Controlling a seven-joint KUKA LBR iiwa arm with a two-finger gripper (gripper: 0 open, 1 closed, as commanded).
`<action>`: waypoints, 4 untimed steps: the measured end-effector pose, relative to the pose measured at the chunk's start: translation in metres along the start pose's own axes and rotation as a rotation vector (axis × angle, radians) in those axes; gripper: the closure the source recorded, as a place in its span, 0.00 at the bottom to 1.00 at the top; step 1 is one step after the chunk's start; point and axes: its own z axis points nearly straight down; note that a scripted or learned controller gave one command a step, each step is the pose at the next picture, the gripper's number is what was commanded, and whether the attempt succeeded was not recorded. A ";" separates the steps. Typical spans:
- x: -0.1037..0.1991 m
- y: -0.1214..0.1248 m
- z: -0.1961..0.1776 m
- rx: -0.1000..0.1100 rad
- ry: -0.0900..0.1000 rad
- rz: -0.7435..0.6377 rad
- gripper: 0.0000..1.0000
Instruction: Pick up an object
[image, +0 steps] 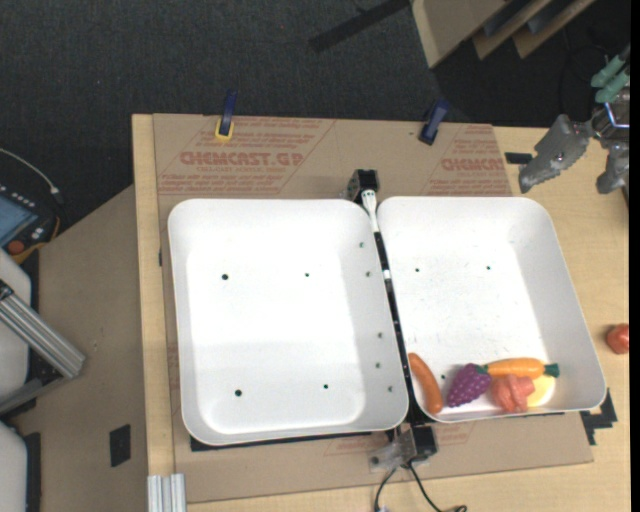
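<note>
Well, here is how it stands.
Gripper (585, 150): parked off the far right corner of the right bin (480, 300), above the bench — fingers spread wide, nothing between them.
Objects: all huddled along the right bin's near wall — sausage (425, 383), grapes (467, 385), carrot (520, 368), a reddish piece (510, 393).
Why there: likely slid down the slanted floor, a guess.
Left bin (270, 310): white, bare floor.
Board (300, 150): clamped flat under both bins; red print reads "CHEMCAST G P".
Next: descend onto the cluster.
</note>
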 end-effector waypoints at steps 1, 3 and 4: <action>-0.001 0.000 -0.002 0.016 -0.002 0.003 1.00; -0.100 -0.003 0.054 0.028 -0.001 0.011 1.00; -0.128 -0.002 0.036 0.017 -0.004 0.008 1.00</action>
